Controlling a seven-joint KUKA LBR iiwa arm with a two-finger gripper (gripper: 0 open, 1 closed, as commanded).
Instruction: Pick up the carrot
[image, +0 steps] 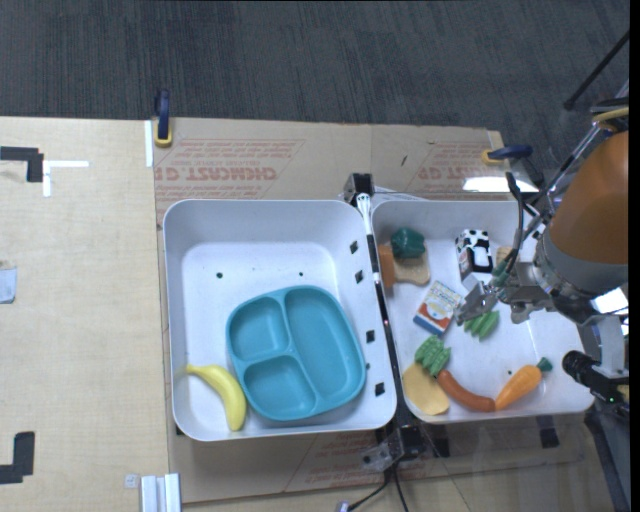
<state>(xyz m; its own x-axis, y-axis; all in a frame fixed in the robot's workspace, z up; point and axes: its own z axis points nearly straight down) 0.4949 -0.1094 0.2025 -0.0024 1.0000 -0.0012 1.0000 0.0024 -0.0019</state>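
Note:
The carrot (518, 385) is orange with a green leafy end and lies tilted near the front right of the right bin (560, 405). My gripper (478, 302) hangs over the middle of that bin, to the upper left of the carrot and well apart from it. It sits just above a green pea pod (482, 324). The carrot lies free, with nothing touching it except the tip of a red sausage (465, 392) close beside it.
The right bin also holds a yellow slice (424, 394), a green leafy piece (432, 355), a small carton (436, 307), a black-and-white toy (474, 250) and bread with a green lump (406, 256). The left bin (200, 230) holds a teal divided plate (296, 352) and a banana (224, 390).

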